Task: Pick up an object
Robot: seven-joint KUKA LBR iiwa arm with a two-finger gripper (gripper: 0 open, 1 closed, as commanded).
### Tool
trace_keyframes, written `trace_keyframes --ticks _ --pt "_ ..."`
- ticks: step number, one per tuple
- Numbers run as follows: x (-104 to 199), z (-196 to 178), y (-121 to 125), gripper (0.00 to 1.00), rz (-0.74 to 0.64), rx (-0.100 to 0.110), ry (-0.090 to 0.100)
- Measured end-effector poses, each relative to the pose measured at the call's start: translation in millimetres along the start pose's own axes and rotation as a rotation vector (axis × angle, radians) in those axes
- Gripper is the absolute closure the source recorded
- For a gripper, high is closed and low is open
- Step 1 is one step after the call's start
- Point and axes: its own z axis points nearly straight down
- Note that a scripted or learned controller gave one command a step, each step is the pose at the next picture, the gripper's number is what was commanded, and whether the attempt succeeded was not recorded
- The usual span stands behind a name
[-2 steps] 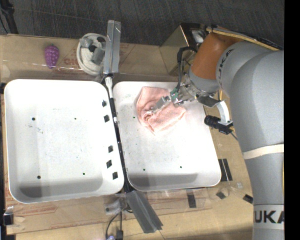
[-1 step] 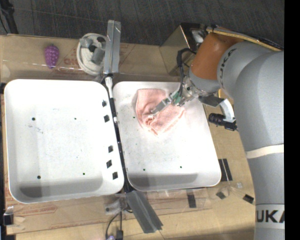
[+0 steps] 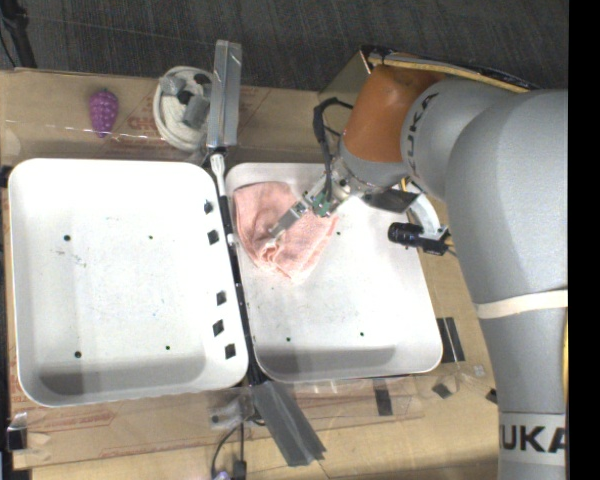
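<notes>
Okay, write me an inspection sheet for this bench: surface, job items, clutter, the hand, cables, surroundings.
Surface: brown bench bearing two shallow white bins side by side, left bin and right bin.
Job's things: crumpled pink cloth in the right bin's far left corner, close to the divider.
Clutter: purple grape-like toy and a coiled white roll on the bench beyond the left bin.
Hand: the hand is down on the pink cloth; grip not discernible.
Cables: black cable looping beside the orange band; another at the near edge.
Surroundings: dark floor beyond the bench; grey arm entering from the right.
</notes>
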Motion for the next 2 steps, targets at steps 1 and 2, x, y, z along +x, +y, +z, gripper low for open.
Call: trace_keyframes --ticks 1,2 --pt "-0.6 -10.7 0.3 1.00 -0.003 0.000 -0.001" --pt "54.8 -100.9 39.9 1.00 0.111 0.001 0.000"
